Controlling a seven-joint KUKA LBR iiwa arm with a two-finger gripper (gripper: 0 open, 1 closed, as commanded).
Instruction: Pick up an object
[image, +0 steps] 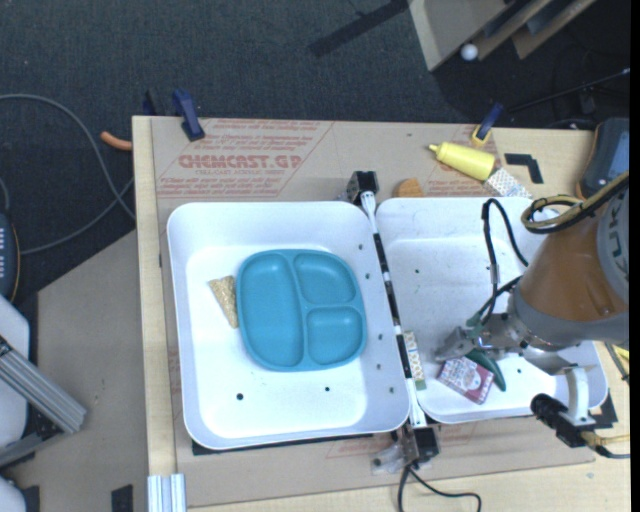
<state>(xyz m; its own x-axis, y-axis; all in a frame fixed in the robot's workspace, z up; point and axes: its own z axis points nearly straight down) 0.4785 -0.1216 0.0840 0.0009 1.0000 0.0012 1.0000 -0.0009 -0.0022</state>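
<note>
- Dark carpet surrounds the worktop (300, 150), a tan board with red lettering that carries two shallow white bins side by side.
- Left bin (195, 290): holds a blue divided plate (300, 308) lying flat near the middle, with a small tan sponge-like piece (224, 295) tucked against and partly under the plate's left edge.
- Right bin (440, 260): holds a small pinkish packet (465, 378) near the front edge, and a green-handled item (490, 365) touching or just above it. I cannot identify that green item with certainty.
- Outside the bins, on the worktop behind the right bin: a yellow bottle-shaped object (464, 158) and a small orange-brown piece (407, 187).
- My end effector (468, 345) is low over the front part of the right bin, directly beside the pinkish packet.
- State of my end effector: I cannot tell how it stands, and I see nothing clearly held in it.
- Step in hand, by my judgement: the approach or grasp attempt on the pinkish packet; the pick is not yet confirmed.
- Next move calls for: a firm closure centred on the packet, then a straight lift clear of the bin wall. A flat, thin packet is likely to slip, so the hold should be verified once it is raised.
</note>
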